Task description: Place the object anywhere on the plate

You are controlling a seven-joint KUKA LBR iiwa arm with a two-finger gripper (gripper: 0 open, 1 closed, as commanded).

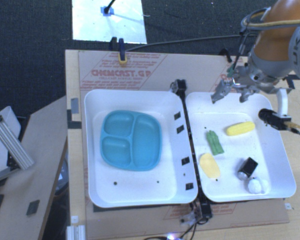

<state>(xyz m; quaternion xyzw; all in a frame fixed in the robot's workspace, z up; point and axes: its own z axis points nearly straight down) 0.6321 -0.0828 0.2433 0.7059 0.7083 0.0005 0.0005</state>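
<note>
Currently, per the camera view:

Arm: KUKA arm [280, 29] reaches in from the right, orange band up top, wrist over the far right corner of the right bin.
Gripper: gripper [231, 94] sits above the far rim of the right bin, near that bin's far left area.
Fingers: two fingers [219, 93] spread apart, nothing between them.
Left bin: white bin [97, 184] carries a blue sectioned plate [131, 140], roughly centred, slightly toward the far side. Plate has three compartments, nothing on it.
Right bin: white bin [277, 159] carries all the loose objects.
Yellow banana-shaped piece: yellow banana [240, 128] lies near the right bin's right edge, toward the far side, long axis roughly left-right.
Green piece: green ribbed vegetable [214, 142] lies mid-bin, toward the divider, long axis running near-far.
Pale yellow piece: pale yellow oval object [209, 165] lies just nearward of the green one, close to the left edge of the right bin. Exact type unclear.
Black piece: small black block [247, 167] sits toward the near right corner.
White piece: white lumpy object [255, 185] just beside the black block, at the near right corner, close to touching; contact unclear.
Task object: which piece is the target can't be told; all five are in the right bin, none on the plate.
Divider: black clips [182, 129] run along the seam where the two bins meet.
Bench: bins rest on a cardboard sheet [125, 71] with red print; a blue clamp [121, 48] grips its far edge.
</note>
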